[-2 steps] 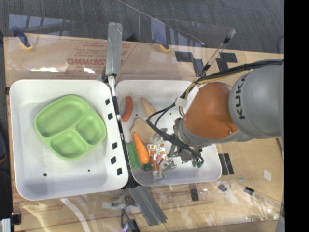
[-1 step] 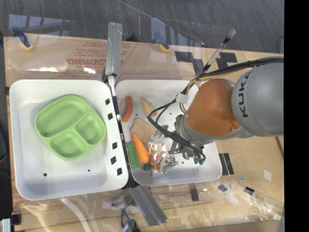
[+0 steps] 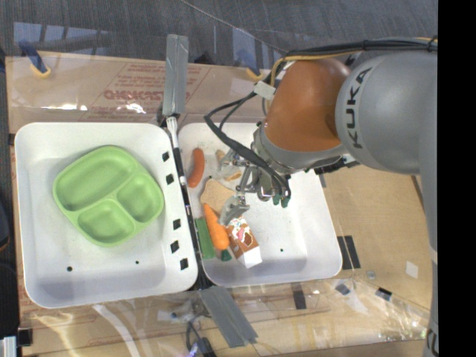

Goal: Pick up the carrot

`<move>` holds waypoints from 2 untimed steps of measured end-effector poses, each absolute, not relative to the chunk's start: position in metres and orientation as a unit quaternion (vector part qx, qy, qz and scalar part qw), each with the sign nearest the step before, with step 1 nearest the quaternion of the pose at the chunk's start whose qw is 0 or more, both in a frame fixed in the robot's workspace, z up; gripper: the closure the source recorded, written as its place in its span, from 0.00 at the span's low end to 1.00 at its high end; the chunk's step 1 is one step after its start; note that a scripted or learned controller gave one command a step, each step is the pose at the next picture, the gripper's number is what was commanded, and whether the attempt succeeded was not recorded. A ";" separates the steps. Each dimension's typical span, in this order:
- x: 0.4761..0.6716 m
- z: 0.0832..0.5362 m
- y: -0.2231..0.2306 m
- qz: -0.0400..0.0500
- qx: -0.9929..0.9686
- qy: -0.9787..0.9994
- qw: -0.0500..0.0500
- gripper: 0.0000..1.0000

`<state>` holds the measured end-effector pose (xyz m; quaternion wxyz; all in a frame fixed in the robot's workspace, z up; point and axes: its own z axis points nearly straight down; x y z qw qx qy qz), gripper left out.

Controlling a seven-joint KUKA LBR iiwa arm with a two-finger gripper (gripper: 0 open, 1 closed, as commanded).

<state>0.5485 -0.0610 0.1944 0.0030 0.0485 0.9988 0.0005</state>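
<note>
Brightness: even, moderately bright overhead light; white plastic bins (image 3: 312, 262) near washed out.
Shadows: soft, short; a faint one under the two-finger gripper (image 3: 249, 195), another hugging the green three-compartment plastic plate (image 3: 108, 194) well to its left.
Glare: pale reflections on the clear plastic sheet (image 3: 111, 88) beyond the gripper; sheen on the glossy orange wrist band (image 3: 301, 106).
Focus: mildly soft overall; small items beneath the gripper lack fine detail.

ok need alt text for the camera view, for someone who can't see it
A grey KUKA arm reaches from the right, its pincer hovering over the right white bin, where a carrot lies near the left wall beside a small carton, a sausage and a bread slice. The left white bin holds a green divided plate.
</note>
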 end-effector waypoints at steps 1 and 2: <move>0.609 0.227 -0.028 0.000 0.032 0.999 0.003 1.00; 0.547 0.191 0.011 0.000 0.012 1.000 -0.001 1.00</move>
